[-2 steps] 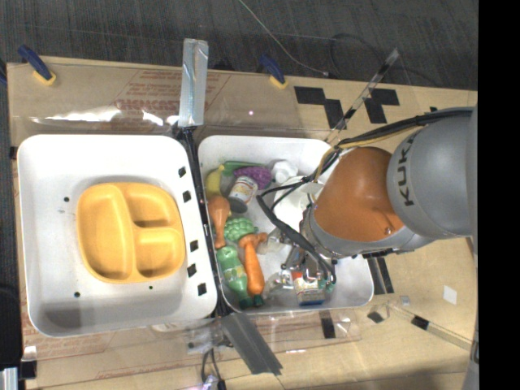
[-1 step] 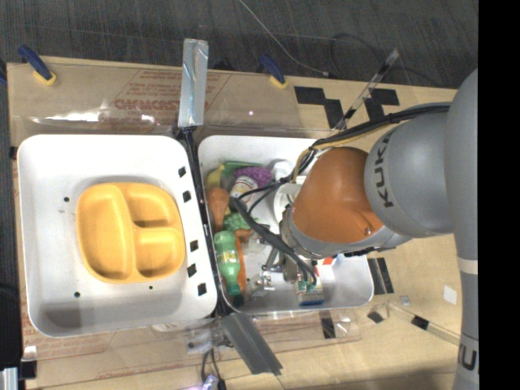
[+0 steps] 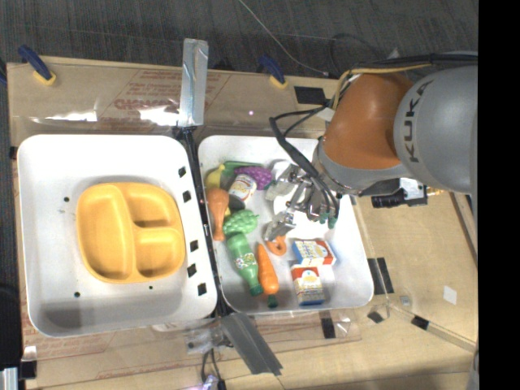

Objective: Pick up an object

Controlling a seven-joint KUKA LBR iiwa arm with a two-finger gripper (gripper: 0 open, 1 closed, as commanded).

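We see the arm (image 3: 406, 128) reaching in from the right of the frame, its orange band over the upper right corner of the right bin (image 3: 351, 287). The gripper (image 3: 286, 211) hangs low in the middle of that bin, pointing toward the lower left. Its metal fingers appear parted, and we see nothing between them.

The toys lie crowded around it. Just below the fingertips, touching or nearly so, sits a small orange piece (image 3: 277, 244); we cannot tell whether a finger rests on it. To the lower right of that lie two small cartons, a blue and white carton (image 3: 312, 252) and below it a red and white carton (image 3: 309, 286), touching each other. To the left of the gripper we find a green leafy toy (image 3: 240, 222), with a green bottle (image 3: 244, 262) below it and an orange carrot (image 3: 267, 270) just beside the bottle, slanting toward the bin's lower edge.

Higher up, along the bin's left wall, stands another carrot (image 3: 218, 210), with a yellow piece (image 3: 214, 176) above it. A small can (image 3: 241, 187) lies near the upper left of the fingers, and a purple grape bunch (image 3: 258, 174) with a green stalk lies just above it, close to the gripper's upper side.

In the left bin (image 3: 49, 307) rests a yellow divided tray (image 3: 130, 231), well apart from the gripper.
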